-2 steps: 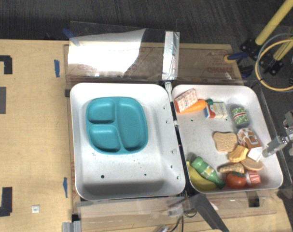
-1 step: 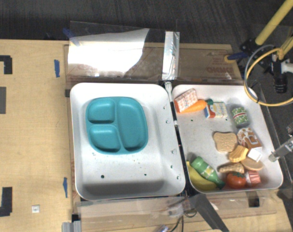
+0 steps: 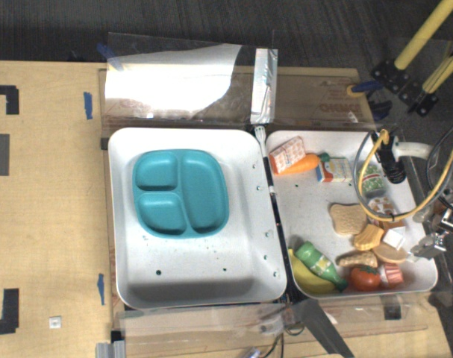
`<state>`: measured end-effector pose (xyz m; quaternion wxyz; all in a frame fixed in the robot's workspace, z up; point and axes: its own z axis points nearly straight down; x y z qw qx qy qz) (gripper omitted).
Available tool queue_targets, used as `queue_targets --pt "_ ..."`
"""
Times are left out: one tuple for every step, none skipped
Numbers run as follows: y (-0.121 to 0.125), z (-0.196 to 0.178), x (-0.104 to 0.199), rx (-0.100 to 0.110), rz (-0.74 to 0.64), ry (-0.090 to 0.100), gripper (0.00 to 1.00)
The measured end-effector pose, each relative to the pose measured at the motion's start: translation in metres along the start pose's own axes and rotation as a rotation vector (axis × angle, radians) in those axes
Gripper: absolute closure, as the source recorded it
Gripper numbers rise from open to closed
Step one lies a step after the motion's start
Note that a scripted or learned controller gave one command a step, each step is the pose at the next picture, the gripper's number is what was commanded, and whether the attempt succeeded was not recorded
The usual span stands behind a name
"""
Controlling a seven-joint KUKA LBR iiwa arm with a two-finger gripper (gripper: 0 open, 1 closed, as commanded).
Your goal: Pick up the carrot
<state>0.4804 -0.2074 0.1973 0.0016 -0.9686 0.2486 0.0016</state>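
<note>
The small orange plastic carrot (image 3: 307, 163) lies in the right-hand white bin (image 3: 316, 207), at its far left corner, touching a pink-and-white printed snack packet (image 3: 287, 155) on its left and just beside a small red-and-white carton (image 3: 333, 169) on its right. That crowding is the main risk as I judge it: a descent onto the carrot could catch the packet or the carton instead, or push the carrot against the bin wall, which stands close behind it. The gripper (image 3: 435, 241) sits at the right rim of that bin, well apart from the carrot; whether it is spread or closed cannot be told, as cables blur it. Between it and the carrot lies a tan bread-shaped toy (image 3: 347, 218), which a low sweep could knock. The left-hand white bin (image 3: 136, 274) holds a teal divided plate (image 3: 181, 192). The desk (image 3: 39, 200) is pale wood with black and blue tape marks; dark carpet lies beyond.
</note>
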Motion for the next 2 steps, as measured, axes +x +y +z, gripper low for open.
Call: queue_targets --pt "-0.001 -0.088 0.030 0.002 -0.281 0.007 0.00" --pt "0.006 0.070 0.015 0.001 -0.147 -0.010 0.00"
